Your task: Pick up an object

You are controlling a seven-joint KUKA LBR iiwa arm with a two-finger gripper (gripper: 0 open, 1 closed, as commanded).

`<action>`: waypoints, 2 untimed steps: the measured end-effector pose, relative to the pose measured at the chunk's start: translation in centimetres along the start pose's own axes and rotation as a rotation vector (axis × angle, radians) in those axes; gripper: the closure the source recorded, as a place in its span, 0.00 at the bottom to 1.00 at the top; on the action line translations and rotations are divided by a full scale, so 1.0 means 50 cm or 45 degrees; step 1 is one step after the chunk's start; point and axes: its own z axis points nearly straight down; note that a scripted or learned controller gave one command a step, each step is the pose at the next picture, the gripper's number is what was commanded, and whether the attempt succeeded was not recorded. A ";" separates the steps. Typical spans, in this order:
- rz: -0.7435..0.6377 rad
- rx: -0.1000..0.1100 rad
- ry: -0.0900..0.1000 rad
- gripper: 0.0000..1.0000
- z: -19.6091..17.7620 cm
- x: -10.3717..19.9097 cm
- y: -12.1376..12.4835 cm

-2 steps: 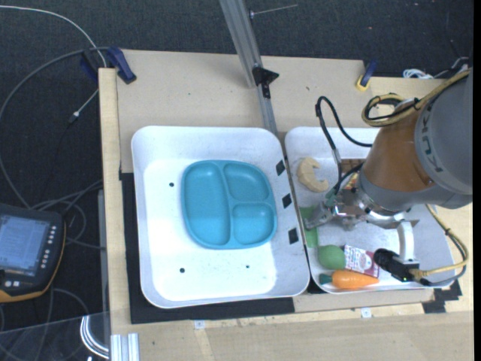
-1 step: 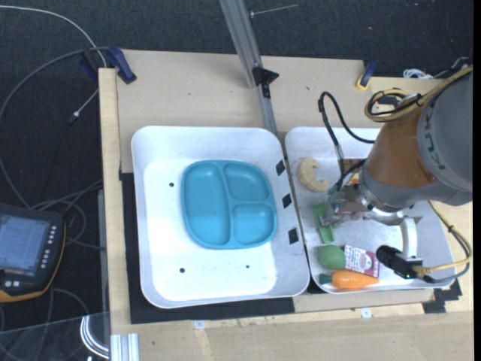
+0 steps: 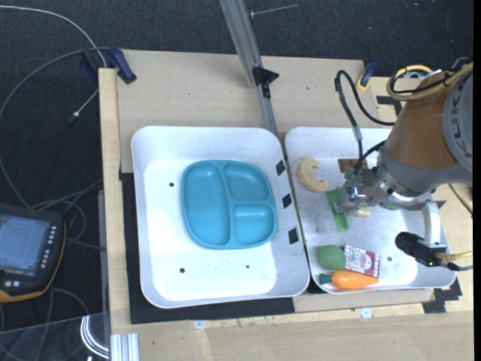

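My gripper (image 3: 350,198) hangs low over the middle of the right bin (image 3: 391,143), reaching in from the right. A thin green strip (image 3: 337,210) lies right under and beside its tip, touching or nearly so. A tan curved piece (image 3: 309,174) sits to the upper left of the gripper. Along the bin's front edge lie a green round object (image 3: 329,256), a small red and white packet (image 3: 360,259) and an orange carrot (image 3: 354,280).
The left bin (image 3: 154,224) holds a blue divided plate (image 3: 228,202). A grey metal pole (image 3: 242,28) slants down toward the gap between the bins. Black cables (image 3: 353,104) loop above the right bin. A handheld controller (image 3: 26,250) lies at far left.
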 end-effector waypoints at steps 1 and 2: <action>-0.001 0.002 0.000 1.00 -0.081 0.000 0.003; -0.007 0.006 0.003 1.00 -0.077 0.106 0.027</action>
